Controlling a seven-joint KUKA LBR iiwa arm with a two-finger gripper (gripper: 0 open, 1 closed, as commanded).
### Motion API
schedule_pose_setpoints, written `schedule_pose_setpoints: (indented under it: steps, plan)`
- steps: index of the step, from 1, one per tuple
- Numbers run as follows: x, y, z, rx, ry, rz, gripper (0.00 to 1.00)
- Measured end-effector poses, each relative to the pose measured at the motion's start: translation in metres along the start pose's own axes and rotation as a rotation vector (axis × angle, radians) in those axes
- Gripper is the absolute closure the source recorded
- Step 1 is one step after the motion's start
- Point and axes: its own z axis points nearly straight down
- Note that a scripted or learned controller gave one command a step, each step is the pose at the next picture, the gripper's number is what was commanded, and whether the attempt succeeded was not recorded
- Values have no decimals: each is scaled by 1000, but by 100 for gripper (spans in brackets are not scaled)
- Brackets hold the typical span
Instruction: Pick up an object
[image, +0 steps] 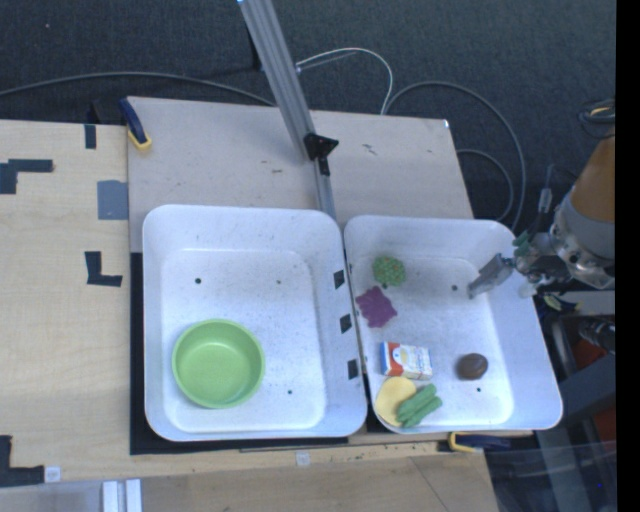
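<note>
Wooden bench (60, 300) on dark carpet (450, 50)

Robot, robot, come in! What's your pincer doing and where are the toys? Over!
Pincer over right bin's far right edge, nothing between its fingers. Brown ball, purple piece, green bumpy ball all lying loose. Nothing blocking the way.

Beside the claw (492, 276), the white bin (520, 400) looks like smooth, speckled plastic. Farther off, a glossy green plastic bowl (218, 363); the surface (60, 300) shows pale matt wood grain.
</note>
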Motion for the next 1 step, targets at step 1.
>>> schedule_pose_setpoints:
  steps: [1]
  plan:
    - [0,0,0,0,0,0,0]
